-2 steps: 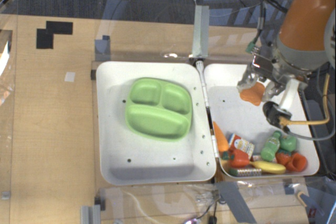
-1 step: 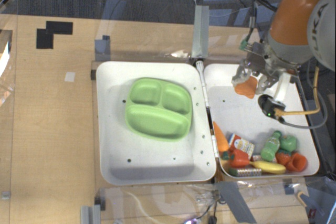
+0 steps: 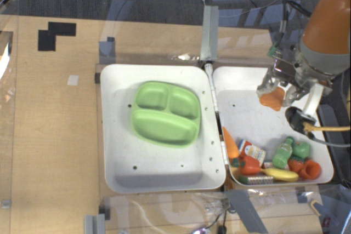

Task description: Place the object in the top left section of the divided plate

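Over right bin: I see the gripper [image 3: 278,90] raised, fingers clamped on the orange object [image 3: 272,98].
Left bin [image 3: 118,172]: green divided plate [image 3: 165,113] lies mid-bin, well apart from the gripper.
Between them: the bins' shared rim [image 3: 215,118].
Right bin's near edge: carrot [image 3: 231,143], banana [image 3: 281,174], green bottle [image 3: 283,153] and other toy food, clustered.

Along the near edge of your right bin [image 3: 241,118] lie a carrot [image 3: 230,141], a small carton [image 3: 253,149], a banana [image 3: 281,174], a green bottle [image 3: 282,154] and an orange cup [image 3: 310,169], crowded together.
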Robot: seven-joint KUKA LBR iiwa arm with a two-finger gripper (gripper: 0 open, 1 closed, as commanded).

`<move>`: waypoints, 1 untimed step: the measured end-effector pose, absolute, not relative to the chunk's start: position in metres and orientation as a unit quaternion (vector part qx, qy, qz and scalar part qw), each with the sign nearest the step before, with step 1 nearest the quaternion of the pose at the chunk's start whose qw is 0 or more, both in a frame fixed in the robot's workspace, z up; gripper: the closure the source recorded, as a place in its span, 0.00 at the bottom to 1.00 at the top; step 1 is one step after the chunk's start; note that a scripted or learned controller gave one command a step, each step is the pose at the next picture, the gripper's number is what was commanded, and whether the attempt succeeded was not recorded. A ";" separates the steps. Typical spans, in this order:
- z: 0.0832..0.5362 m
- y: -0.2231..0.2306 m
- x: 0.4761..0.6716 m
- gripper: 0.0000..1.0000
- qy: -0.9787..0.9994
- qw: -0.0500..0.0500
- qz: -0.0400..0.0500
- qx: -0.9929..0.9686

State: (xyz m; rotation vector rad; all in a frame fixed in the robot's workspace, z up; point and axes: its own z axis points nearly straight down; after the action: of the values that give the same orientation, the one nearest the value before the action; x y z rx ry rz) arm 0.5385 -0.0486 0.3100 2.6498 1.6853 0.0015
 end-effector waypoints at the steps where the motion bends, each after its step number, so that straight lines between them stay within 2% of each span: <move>1: 0.293 -0.091 0.496 1.00 0.530 0.001 0.000 0.848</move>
State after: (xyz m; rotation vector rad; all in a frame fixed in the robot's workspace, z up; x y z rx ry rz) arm 0.4956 -0.0912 0.2932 2.6641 1.6630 -0.0003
